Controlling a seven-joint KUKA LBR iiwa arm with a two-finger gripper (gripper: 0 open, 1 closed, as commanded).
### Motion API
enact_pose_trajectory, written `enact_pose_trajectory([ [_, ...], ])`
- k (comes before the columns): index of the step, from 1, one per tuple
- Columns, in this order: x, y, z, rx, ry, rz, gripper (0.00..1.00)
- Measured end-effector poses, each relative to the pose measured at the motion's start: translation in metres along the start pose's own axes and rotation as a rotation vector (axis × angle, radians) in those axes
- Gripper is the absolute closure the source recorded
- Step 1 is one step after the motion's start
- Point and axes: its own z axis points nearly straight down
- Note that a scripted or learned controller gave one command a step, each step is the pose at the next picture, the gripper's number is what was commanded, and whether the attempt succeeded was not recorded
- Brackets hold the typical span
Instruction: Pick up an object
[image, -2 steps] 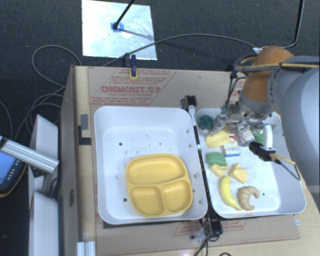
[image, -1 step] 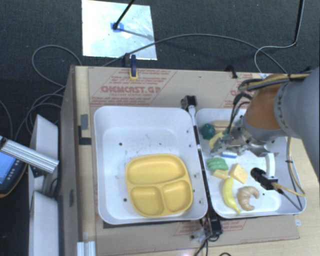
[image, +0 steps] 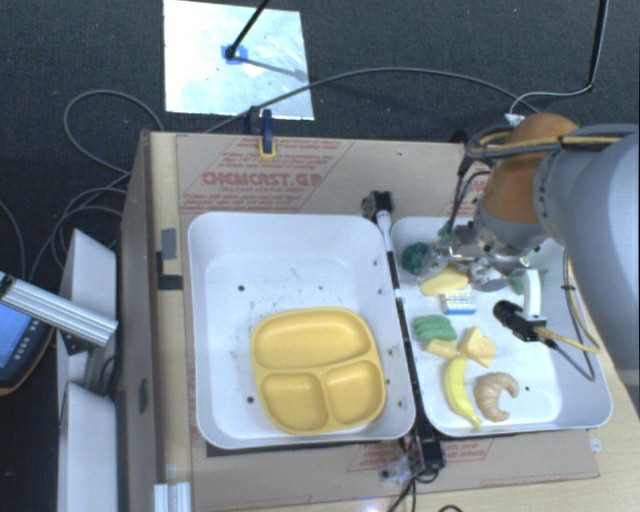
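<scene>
Bins side by side on the counter (image: 300, 175), and I'm reading across. The left bin (image: 215, 300) carries a yellow divided tray (image: 318, 368) at its near edge, well apart from the action.

Over the divider into the right bin (image: 580, 400): a dark green piece (image: 413, 257) sits by the far left corner, and a yellow block (image: 443, 284) is just beside it, its long axis running roughly left to right. That block is my pick, I'd say. It lies just to the near-left of the pincer (image: 468, 262), which hangs low over the bin's far edge. I cannot tell whether the pincer is spread or pressed together, and I see nothing held in it.

What crowds the pick: a blue-and-white box (image: 458, 302) touches the block's near side, with a green lump (image: 434, 326) nearer the divider. Toward the near edge lie a cheese wedge (image: 479, 346), a banana (image: 458, 388) and a croissant (image: 497, 394), all clear of the move. The arm (image: 590, 200) comes in over the right edge.
</scene>
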Motion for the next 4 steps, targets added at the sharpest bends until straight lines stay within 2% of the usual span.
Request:
enact_pose_trajectory([
  [1,0.000,0.004,-0.017,-0.012,0.000,-0.002,1.00],
  [2,0.046,-0.052,-0.101,-0.002,0.001,-0.001,1.00],
  [3,-0.018,-0.051,-0.110,0.001,-0.002,0.002,1.00],
  [4,-0.065,-0.013,-0.106,0.000,-0.001,0.003,1.00],
])
